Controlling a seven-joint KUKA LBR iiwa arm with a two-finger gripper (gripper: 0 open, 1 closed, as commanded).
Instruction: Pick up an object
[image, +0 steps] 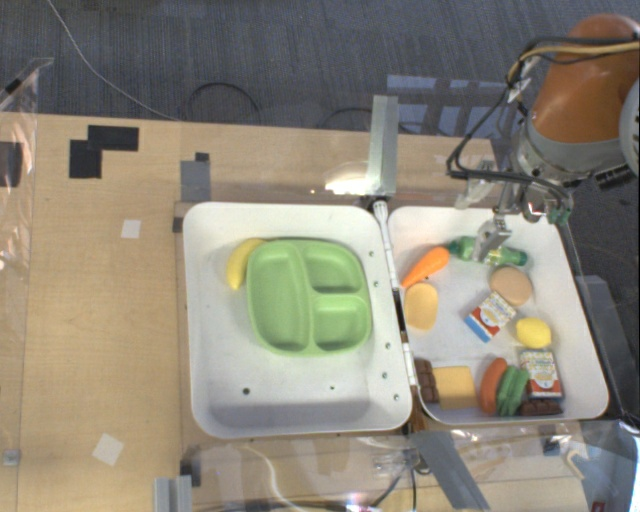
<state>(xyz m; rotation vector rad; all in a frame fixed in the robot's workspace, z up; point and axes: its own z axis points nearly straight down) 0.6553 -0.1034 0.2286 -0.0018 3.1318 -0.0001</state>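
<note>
My gripper (493, 238) hangs at the back of the right bin (592, 350), directly over a green vegetable (510, 256) that lies on the bin floor. The gripper covers the vegetable's middle, so both green ends stick out on either side. An orange carrot (427, 264) lies just to its left and a tan round bun (511, 287) just in front. The arm's orange band (580, 95) is at the top right.
The right bin also holds a pale orange slice (421, 305), a small carton (491, 317), a lemon (534, 333), a cheese block (453, 385), chocolate (425, 380) and a tomato (493, 384). The left bin (215, 390) holds a green divided plate (307, 295) and a banana (238, 262).
</note>
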